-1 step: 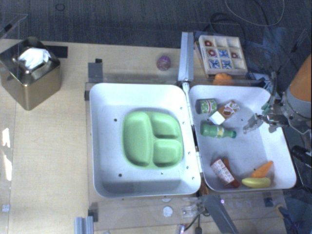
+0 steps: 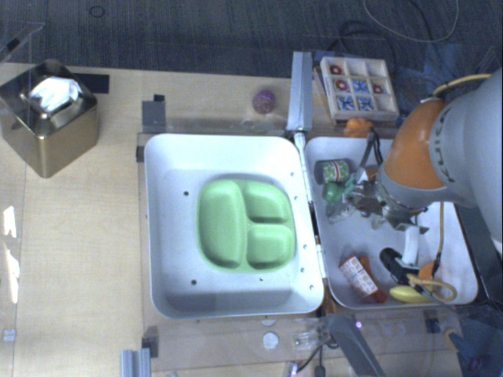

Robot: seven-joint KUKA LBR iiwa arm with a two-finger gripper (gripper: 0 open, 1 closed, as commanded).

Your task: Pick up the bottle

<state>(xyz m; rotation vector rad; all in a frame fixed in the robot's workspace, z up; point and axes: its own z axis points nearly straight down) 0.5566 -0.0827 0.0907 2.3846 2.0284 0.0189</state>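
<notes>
Bottle (image 2: 361,278) lying near right bin's (image 2: 339,238) front rim, hand (image 2: 355,199) farther back near left wall, grip unclear

Two white bins sit side by side on the bench. The left bin (image 2: 169,210) holds a green divided plate (image 2: 246,224) in its middle. The arm (image 2: 452,144) reaches in from the right over the right bin (image 2: 350,238), and its gripper (image 2: 355,198) hangs low in the far half of that bin, just beside a small green thing (image 2: 333,192) and near a can (image 2: 335,170) with a green label. At the near end lie a red-and-white bottle (image 2: 360,276) and, to its right, a banana (image 2: 407,294). Beyond the bins rest a game board (image 2: 360,89) and a purple ball (image 2: 265,100). A brass-coloured box (image 2: 55,136) stands far left.
</notes>
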